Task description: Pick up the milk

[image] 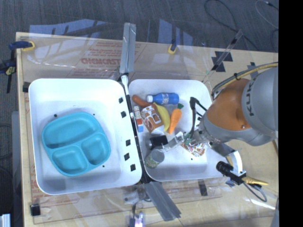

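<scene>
The small brown-and-white milk carton [150,117] lies in the right-hand shallow white bin [201,171], close to the divider between the bins, with a yellow banana [164,117] touching its right side and an orange carrot [174,119] just beyond that. A clear plastic bottle with a blue label [164,99] lies above the carton, near the bin's far wall. The gripper [163,142] sits lower in the same bin, below the carton and apart from it, with a green-rimmed can [154,159] just beneath it; whether its fingers are spread or closed cannot be told, as they blur into the dark block at the tip. Nothing visibly sits between them. A crumpled red-and-white packet [195,148] lies under the grey arm with the orange band [227,115]. The left-hand white bin [38,98] holds a turquoise divided plastic tray [75,142]. Faded red lettering on the desk [71,56] behind the bins is too blurred to read; the carton's print is illegible too.
</scene>
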Tool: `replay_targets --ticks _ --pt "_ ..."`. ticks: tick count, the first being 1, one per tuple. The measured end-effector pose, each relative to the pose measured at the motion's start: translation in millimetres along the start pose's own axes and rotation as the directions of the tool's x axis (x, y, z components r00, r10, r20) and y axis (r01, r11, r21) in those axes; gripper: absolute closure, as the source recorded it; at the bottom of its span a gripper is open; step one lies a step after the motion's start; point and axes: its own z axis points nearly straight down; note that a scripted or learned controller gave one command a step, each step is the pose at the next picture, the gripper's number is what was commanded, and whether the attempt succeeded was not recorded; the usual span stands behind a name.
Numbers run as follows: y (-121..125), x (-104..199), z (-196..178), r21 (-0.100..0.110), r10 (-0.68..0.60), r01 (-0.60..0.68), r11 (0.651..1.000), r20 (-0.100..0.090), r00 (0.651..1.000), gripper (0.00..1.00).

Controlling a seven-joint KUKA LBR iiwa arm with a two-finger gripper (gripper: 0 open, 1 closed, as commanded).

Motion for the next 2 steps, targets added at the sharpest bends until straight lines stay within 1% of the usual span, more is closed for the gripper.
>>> replay_targets --ticks 1,2 --pt "-3 -4 0 0.004 -0.138 0.138 0.990 0.002 0.990 0.00" --pt "-2 -10 -11 0.000 -0.136 0.136 0.991 0.019 0.990 1.00"
